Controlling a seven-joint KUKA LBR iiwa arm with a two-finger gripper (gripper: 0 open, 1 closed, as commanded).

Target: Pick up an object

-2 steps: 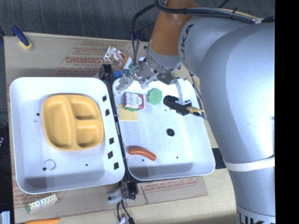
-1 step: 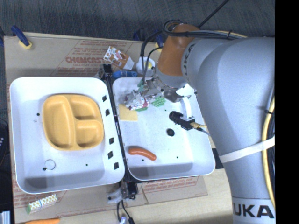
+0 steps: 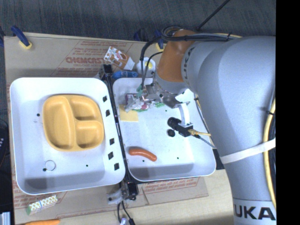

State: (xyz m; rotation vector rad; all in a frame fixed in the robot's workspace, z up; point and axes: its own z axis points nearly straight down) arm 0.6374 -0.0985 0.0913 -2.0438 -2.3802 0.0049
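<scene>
My gripper [image 3: 146, 95] hangs low over the back left part of the right bin [image 3: 201, 165], below the orange band of the arm. Right beside it, on its left, lies a small crumpled object [image 3: 133, 101] in green, pink and grey; whether they touch is hidden. A pale yellow square piece [image 3: 130, 115] rests just in front of that object. An orange sausage-shaped item [image 3: 142, 153] lies near the bin's front wall. Near the bin's middle, a black knob with a white bracket [image 3: 176, 124] sticks out from the wrist.
The left bin [image 3: 18, 125] holds a yellow divided tray [image 3: 73, 121]. The grey arm covers the right side of the right bin. A small printed packet [image 3: 114, 56] and a blue item [image 3: 124, 73] lie on the cardboard behind the bins.
</scene>
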